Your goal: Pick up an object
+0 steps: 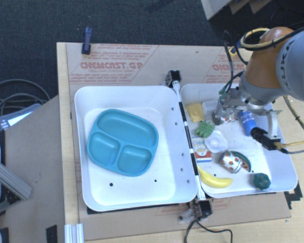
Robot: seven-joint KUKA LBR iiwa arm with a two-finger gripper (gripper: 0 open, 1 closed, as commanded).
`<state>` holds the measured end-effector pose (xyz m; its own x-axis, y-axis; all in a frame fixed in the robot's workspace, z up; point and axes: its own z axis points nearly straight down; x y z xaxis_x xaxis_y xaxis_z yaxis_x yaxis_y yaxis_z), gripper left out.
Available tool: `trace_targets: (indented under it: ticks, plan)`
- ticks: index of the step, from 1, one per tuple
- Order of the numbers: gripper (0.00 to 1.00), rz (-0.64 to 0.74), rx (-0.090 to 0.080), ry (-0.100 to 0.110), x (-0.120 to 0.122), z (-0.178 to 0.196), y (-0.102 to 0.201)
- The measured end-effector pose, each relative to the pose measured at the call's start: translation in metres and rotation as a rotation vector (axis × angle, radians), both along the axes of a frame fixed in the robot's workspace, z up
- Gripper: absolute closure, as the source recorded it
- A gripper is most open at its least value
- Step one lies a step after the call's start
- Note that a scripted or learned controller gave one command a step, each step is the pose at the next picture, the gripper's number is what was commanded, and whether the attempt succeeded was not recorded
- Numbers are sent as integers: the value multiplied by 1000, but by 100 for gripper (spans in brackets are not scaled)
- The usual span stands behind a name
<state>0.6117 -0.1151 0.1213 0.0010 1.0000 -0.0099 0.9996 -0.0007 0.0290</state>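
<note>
Gripper (219,116) over right bin (283,178) | grip state unclear | green object (204,129) just below-left

Blue divided plate (122,142) lies in the left bin (86,103).

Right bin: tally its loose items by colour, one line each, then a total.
Yellow: 2, banana, yellow block
Green: 2, dark green ball, green leafy toy
Blue: 1, blue bottle
White: 1, white cup
Patterned: 1, patterned can
Total: 7
</note>
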Motion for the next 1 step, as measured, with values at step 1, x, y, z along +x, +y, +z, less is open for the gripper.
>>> trace_targets:
  ticks: [1]
  plan:
    - [0, -1, 1, 6, -2, -3, 0]
